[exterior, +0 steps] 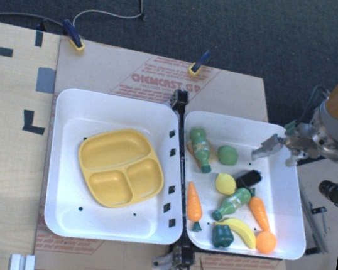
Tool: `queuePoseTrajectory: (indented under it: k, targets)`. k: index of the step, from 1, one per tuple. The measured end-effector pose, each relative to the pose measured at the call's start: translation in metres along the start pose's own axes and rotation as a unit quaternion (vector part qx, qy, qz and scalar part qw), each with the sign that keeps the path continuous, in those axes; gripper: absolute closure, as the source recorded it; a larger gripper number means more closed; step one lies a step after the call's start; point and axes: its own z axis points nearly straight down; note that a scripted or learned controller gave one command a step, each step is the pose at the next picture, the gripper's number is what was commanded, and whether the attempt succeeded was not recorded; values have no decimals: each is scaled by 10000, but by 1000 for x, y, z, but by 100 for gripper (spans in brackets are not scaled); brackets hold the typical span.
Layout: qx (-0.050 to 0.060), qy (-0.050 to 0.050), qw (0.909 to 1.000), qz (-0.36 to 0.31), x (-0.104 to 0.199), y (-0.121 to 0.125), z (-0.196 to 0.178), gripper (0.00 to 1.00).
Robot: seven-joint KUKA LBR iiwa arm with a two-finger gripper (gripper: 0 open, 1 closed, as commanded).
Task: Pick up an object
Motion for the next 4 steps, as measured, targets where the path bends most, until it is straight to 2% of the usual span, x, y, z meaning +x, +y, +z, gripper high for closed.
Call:
queuePoseTrajectory:
  k: [1, 2, 3, 4]
  targets:
    - [10, 15, 10000, 1, -50, -38, 152, 0]
    - [-41, -10, 10000, -10, -7, 26, 160, 0]
    - [-12, -10, 10000, -1, -51, 46, 90, 0]
    - [-30, -5, 10000, 0, -33, 26, 160, 0]
